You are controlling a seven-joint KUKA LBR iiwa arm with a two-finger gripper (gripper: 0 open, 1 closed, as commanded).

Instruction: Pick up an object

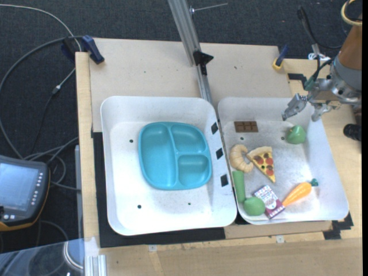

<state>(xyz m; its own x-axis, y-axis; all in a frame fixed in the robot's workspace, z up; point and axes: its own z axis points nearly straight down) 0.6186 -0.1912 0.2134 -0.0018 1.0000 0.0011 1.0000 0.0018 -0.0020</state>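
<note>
My gripper [303,109] hangs over the far right corner of the right bin [330,154], its two fingers spread apart with nothing between them. Just below it sits a green pear-like toy [296,134]. Further into the bin lie a brown chocolate bar [246,126], a croissant [240,158], a pizza slice [264,162], an orange carrot [298,192], a pink packet [269,201] and a long green vegetable [245,194].
The left bin [118,148] holds a blue divided plate [174,154]. A metal pole [187,22] slants across the bench behind the bins. Blue and yellow clamps sit at the bench's back corners.
</note>
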